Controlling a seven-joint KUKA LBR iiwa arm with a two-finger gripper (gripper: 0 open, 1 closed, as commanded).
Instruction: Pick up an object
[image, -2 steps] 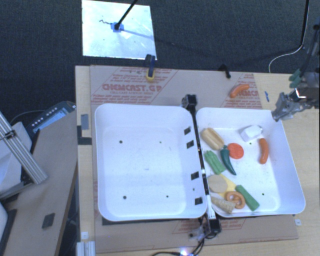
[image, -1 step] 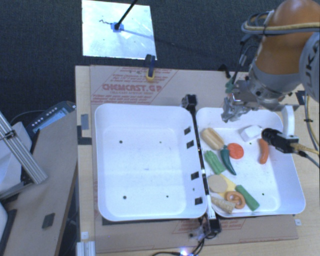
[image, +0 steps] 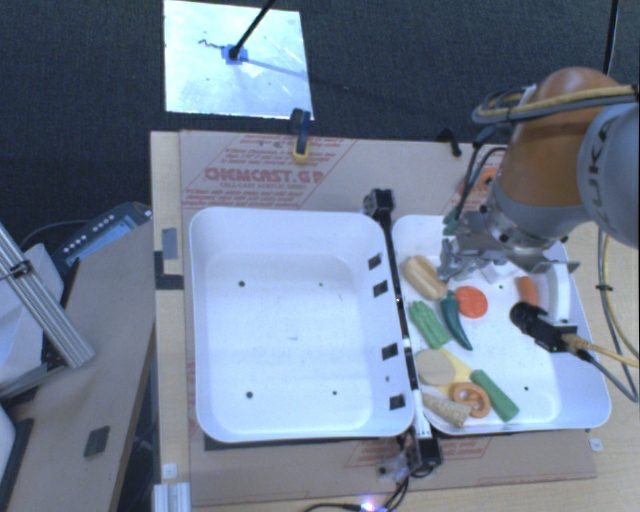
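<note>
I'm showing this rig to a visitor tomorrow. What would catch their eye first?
The big grey arm with its orange band, reaching in from the right over the right bin. Next, the bright toy foods clustered along that bin's left side, such as a red disc and a green pepper.

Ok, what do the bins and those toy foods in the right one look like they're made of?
The left bin and right bin look like moulded white plastic, smooth with rounded rims and a soft sheen. The green pepper, red slice and yellow roll look like solid-coloured toy plastic, though rubber can't be excluded. The board underneath looks like printed cardboard, brown and matte.
</note>
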